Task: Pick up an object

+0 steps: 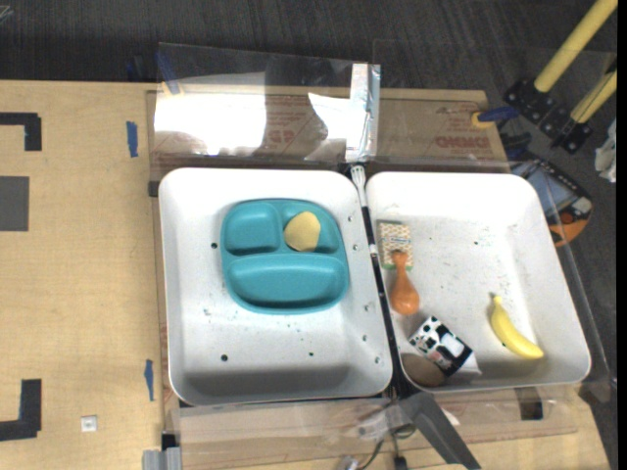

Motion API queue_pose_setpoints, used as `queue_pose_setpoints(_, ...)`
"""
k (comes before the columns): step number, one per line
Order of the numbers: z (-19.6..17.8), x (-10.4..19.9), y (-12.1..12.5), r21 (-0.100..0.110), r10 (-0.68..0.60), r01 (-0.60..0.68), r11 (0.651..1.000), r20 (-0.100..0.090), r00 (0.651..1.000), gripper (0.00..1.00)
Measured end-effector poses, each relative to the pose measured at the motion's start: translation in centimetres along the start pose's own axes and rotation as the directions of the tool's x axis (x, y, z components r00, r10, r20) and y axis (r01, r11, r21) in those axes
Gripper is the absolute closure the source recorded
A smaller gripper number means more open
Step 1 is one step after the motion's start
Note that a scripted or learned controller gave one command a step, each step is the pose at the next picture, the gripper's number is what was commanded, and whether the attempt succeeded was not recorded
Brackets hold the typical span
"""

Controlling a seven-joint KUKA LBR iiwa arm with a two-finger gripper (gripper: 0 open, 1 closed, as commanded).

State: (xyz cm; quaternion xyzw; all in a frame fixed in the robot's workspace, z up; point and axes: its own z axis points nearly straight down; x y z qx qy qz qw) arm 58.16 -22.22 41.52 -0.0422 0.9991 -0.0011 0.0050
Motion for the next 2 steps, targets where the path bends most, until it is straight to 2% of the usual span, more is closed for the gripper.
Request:
queue_pose_setpoints(1, -2.1, -4.0, -0.4, -0.001, -0.263, 0.263, 0.965, 0.001, 0.965, 1.00)
queue_pose_setpoints(2, 0.0, 1.4, 0.0, -0.002, -0.268, 0.268, 0.964, -0.002, 0.964, 1.00)
